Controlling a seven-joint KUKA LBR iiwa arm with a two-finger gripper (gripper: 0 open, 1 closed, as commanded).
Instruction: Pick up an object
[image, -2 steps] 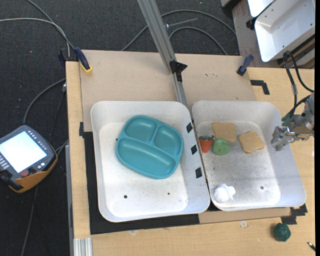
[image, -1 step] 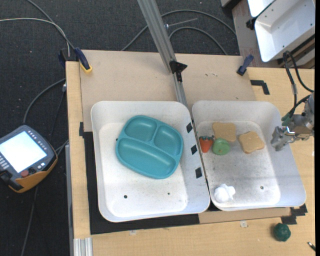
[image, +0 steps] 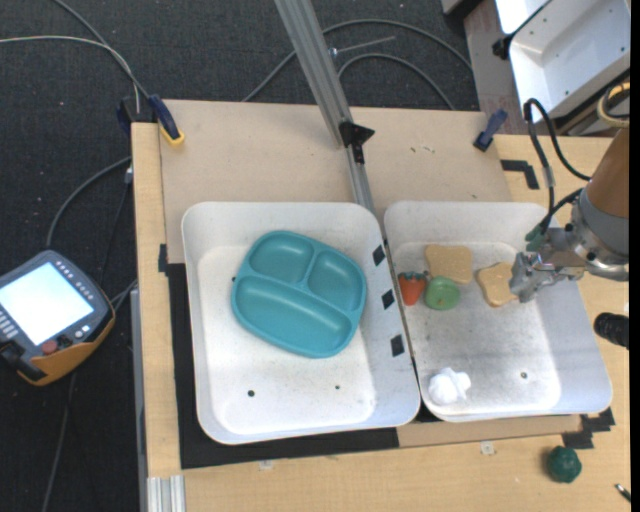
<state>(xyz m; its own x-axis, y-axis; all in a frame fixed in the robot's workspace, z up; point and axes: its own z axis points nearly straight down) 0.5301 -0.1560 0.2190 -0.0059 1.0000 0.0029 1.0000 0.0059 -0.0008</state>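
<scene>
Claw (image: 522, 280) of the grey arm (image: 610, 215) reaches in from the right and sits low over the right bin (image: 570, 390), close to its upper right part. Whether its fingers stand wide or narrow cannot be told from this slanted overhead view, and nothing can be seen between them.

Just left of the claw, touching or nearly touching it, lies a tan bread-like piece (image: 494, 284). Further left, near the bin's upper edge, lies a larger tan slab (image: 449, 263). Below that slab and left of the claw sit a green ball (image: 442, 293) and, just beside it, a small red-orange piece (image: 411, 288) against the bin's left wall. Well below and left of the claw, near the bin's front edge, rests a small white lump (image: 449, 385).

Far left of the claw, the left bin (image: 290, 420) holds a teal divided plate (image: 298, 292), lying flat and slightly turned.

Below the claw and outside the bins, a dark green ball (image: 563, 463) rests on the desk (image: 260, 150). Beyond the desk's left edge, well away from the claw, sits a handheld control screen (image: 45, 315) on the dark floor.
</scene>
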